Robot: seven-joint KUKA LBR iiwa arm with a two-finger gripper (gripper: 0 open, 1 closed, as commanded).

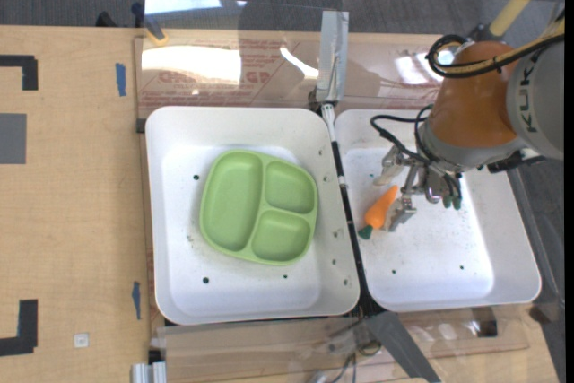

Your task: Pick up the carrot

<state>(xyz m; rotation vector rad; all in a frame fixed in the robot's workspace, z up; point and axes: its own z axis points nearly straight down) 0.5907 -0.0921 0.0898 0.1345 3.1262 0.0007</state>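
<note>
The carrot (379,209) is small and orange with a green stem end pointing toward the front left. It lies tilted in the left part of the right bin (466,269), close to the divider between the bins. My gripper (405,195) hangs low right beside the carrot's upper right end, touching or nearly touching it. The grey arm with its orange band (475,94) reaches in from the right above the bin's back half.
The left bin (170,220) holds a green divided plate (258,206) with three compartments. Black cables loop around the wrist near the right bin's back wall. A metal post (332,58) stands behind the divider. Bare white floor lies in the right bin's front half.
</note>
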